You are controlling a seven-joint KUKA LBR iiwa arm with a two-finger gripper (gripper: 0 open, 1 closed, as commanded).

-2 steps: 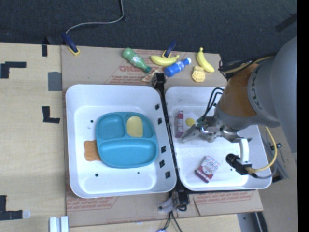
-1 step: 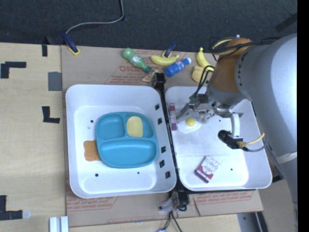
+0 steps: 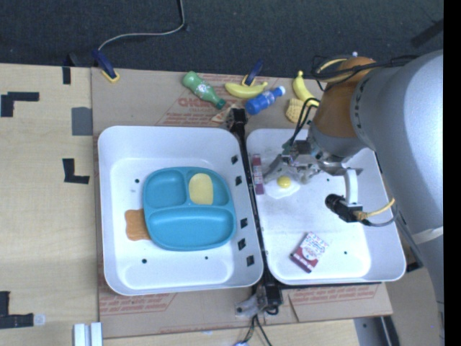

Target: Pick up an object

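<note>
Yellow object (image 3: 285, 183): small, rounded, glossy, lying on the floor of the right bin (image 3: 360, 262) towards its 10 o'clock corner. The end effector (image 3: 288, 167) is seen directly above it, at its 12 o'clock; whether it is open or closed cannot be told, and no grip is visible. For a sound pick, the descent is best kept vertical and centred, since a round body is judged likely to roll. A red-and-white packet (image 3: 310, 251) lies well apart at 5 o'clock.

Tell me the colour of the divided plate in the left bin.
Light blue; the plate shows best in the camera view, with a yellow piece in one compartment.
</note>
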